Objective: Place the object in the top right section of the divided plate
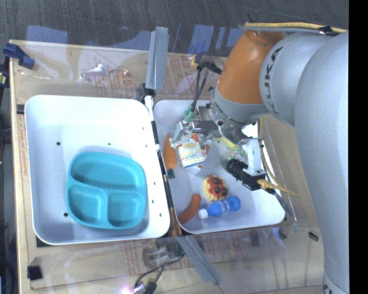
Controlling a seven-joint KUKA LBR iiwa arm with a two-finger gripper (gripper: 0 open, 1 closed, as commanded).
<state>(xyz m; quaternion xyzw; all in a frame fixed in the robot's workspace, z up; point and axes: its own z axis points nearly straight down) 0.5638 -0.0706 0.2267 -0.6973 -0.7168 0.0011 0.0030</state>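
White-and-orange small carton (pixel 192 154), taken as the object because my gripper (pixel 193 130) hangs directly over it. It sits near the upper left of the right bin (pixel 233 229).

Judged: light, boxy, with thin printed walls that may dent and flat faces that are likely slick. Best hold is across the two broad faces at mid-height, with a moderate squeeze.

Gripper state: cannot tell from this angle whether it is open or closed. Contact with the carton not confirmed.

Just left of the carton: orange sausage (pixel 170 156), smooth and rounded, lying along the bin wall. Risk of pinching it too.

Lower, apart:
- yellow-red toy food piece (pixel 216 187), bumpy
- blue bottle (pixel 222 207), white cap, on its side
- second sausage (pixel 189 209), just beside the cap

Left bin (pixel 61 121): teal divided plate (pixel 104 171), glossy moulded plastic, one long section and two short ones.
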